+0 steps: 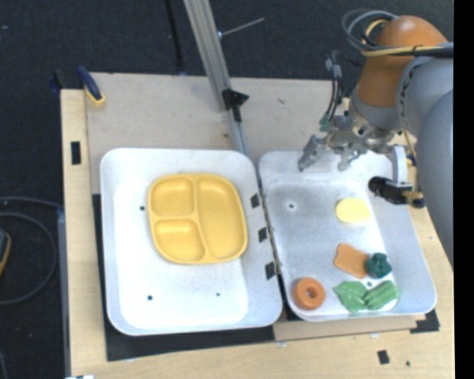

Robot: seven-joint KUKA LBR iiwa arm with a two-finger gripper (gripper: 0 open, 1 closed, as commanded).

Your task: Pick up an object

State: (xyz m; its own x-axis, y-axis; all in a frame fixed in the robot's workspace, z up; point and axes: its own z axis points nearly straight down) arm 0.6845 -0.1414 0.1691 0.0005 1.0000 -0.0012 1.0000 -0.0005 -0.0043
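My gripper (326, 159) hangs over the far edge of the right bin (300, 235), open, its two grey fingers spread with nothing between them. Closer to the camera in that bin lie a pale yellow round piece (353, 211), an orange wedge (348, 260), a dark green lump (378, 265), a light green leafy piece (367, 295) and an orange ring (308, 292). The yellow piece is the closest to the gripper, a little right of it and toward the front. The others crowd the bin's front right corner.
The left bin (126, 290) holds a yellow divided plate (197, 217) at its middle. A metal pole (213, 61) slants up from between the bins at the back. The arm's grey and orange body (403, 61) fills the upper right.
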